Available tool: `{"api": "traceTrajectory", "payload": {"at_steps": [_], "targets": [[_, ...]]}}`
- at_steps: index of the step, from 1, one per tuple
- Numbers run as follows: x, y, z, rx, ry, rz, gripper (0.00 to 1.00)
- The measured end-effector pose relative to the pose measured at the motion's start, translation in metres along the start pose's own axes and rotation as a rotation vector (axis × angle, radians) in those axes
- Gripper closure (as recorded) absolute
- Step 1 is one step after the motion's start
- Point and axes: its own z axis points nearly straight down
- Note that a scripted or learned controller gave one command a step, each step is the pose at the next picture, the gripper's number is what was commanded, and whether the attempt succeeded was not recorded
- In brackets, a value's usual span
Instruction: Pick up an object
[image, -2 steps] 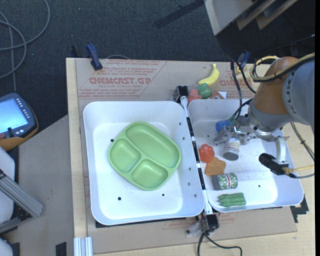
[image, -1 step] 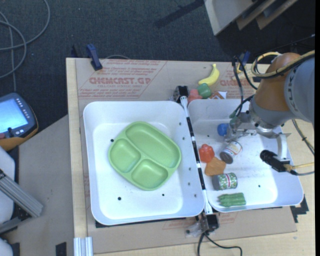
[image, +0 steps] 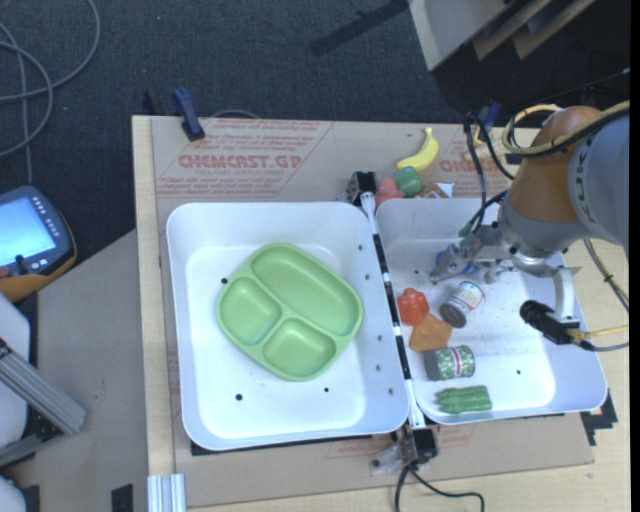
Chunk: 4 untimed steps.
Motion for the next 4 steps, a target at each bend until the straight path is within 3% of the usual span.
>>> {"api": "traceTrajectory", "payload": {"at_steps": [1, 2, 3, 4], "targets": [[-0.022, 0.051, 0.010, -0.007, -0.003, -0.002, 0.00], [-0.021, 0.049, 0.000, 0.001, -0.001, -0.001, 1.00], [0.005, 0.027, -0.056, -0.001, 0.001, -0.003, 1.00], [0.004, 0.027, -0.052, 0.002, 0.000, -0.002, 0.00]]}}
